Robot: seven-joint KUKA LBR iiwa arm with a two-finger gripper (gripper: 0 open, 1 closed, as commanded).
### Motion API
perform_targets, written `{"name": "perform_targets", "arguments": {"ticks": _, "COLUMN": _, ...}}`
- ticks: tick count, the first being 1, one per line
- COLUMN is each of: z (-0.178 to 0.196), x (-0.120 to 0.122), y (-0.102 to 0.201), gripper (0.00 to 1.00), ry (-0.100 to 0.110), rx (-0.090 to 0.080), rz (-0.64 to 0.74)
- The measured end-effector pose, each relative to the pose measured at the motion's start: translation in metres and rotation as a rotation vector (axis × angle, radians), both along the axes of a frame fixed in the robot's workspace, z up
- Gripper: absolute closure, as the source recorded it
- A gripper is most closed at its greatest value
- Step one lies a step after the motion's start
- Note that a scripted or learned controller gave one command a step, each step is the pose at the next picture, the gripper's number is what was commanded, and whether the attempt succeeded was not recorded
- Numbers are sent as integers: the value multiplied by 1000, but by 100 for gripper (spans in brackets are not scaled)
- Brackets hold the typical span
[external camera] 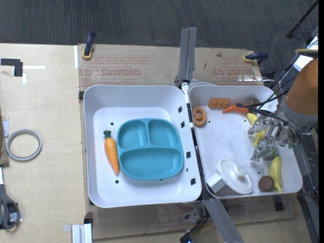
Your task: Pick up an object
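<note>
My gripper (263,148) reaches in from the right and hangs over the right part of the right bin (223,135). A small yellow piece (258,136) lies right beside it on the left, partly hidden by the metal of the hand. A banana (276,170) lies just below the gripper, with a brown ball (266,184) next to it. Another yellow piece (251,118) and a red chili pepper (234,109) lie above the gripper. Nothing shows as held.
The right bin also holds a brown ring-shaped pastry (200,116), an orange cracker (219,104), a white lid (236,176) and a grey block (214,182). In the left bin (96,176) lie a teal divided plate (150,149) and a carrot (111,152).
</note>
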State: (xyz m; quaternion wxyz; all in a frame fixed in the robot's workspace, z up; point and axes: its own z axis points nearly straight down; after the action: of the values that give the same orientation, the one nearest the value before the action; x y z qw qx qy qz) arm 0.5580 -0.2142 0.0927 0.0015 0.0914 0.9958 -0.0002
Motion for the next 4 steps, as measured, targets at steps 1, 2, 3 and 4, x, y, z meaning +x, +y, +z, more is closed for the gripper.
{"name": "perform_targets", "arguments": {"ticks": 1, "z": 11, "x": 2, "y": 1, "gripper": 100, "ry": -5, "rx": -2, "rz": 3}}
{"name": "perform_targets", "arguments": {"ticks": 2, "z": 11, "x": 2, "y": 1, "gripper": 0, "ry": -5, "rx": -2, "rz": 3}}
{"name": "perform_targets", "arguments": {"ticks": 3, "z": 0, "x": -7, "y": 21, "gripper": 0, "ry": 1, "rx": 1, "rz": -38}}
{"name": "perform_targets", "arguments": {"ticks": 4, "z": 10, "x": -6, "y": 21, "gripper": 100, "ry": -4, "rx": -1, "rz": -36}}
